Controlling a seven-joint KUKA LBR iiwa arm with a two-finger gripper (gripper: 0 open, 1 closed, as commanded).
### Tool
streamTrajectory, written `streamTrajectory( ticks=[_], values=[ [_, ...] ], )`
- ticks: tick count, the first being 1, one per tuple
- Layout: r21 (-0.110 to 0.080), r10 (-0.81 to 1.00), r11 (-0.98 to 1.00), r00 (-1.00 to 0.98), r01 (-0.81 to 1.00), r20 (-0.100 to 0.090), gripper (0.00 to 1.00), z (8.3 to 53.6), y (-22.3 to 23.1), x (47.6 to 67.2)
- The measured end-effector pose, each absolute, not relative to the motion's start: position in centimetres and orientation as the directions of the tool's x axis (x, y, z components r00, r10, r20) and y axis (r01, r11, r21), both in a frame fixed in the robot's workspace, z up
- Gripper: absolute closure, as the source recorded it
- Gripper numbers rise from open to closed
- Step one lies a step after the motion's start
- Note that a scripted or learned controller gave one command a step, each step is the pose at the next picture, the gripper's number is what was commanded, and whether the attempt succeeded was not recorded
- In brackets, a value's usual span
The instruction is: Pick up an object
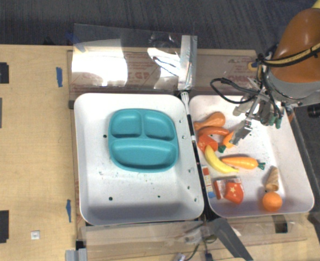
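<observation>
My gripper [236, 126] hangs over the upper middle of the right bin [295, 162], reaching in from the grey and orange arm at the upper right. It is open, with nothing between its fingers. The lower fingertip [234, 139] is just right of a red-orange toy tomato [207, 142] and an orange pepper-like toy [212, 119]. Below lie a yellow banana [216, 161] and an orange carrot [239, 161] with a green top. A red strawberry [234, 192], an orange [271, 201] and a brown cone [272, 178] sit nearer the front.
The left bin [89, 162] holds a teal divided plate [143, 139]. A small red and white pack [216, 188] lies by the divider between the bins. Black cables [231, 86] loop from the wrist over the right bin's back edge. Bare floor shows along the right bin's right side.
</observation>
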State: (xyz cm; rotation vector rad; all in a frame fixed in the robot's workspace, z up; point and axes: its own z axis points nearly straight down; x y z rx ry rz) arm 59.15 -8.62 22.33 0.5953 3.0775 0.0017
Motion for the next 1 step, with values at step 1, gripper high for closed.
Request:
streamTrajectory(
  ticks=[1],
  values=[
    [0.002, 0.289, 0.957, -0.957, 0.289, -0.008, 0.00, 10.75, -9.15, 53.79]
  ],
)
